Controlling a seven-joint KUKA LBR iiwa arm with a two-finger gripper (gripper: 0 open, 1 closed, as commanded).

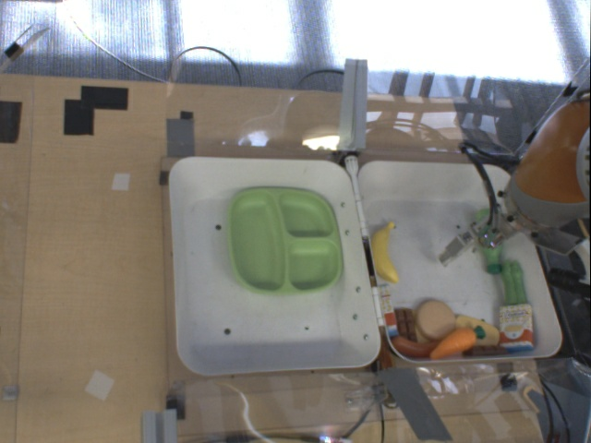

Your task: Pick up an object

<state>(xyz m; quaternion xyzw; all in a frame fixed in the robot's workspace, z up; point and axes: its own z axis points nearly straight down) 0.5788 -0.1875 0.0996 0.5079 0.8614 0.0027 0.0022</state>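
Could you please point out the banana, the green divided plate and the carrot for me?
banana (385, 254), camera view, middle of its yellow body in the right bin.
green divided plate (261, 244), camera view, floor of its large left compartment.
carrot (452, 344), camera view, middle of its orange body.

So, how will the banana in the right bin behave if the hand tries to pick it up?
The banana looks like a smooth toy, so it is probably light and stiff, perhaps a little slippery. Its curved shape may make it turn or rock when pushed. It lies close to the wall of the right bin, which could hinder a grasp.
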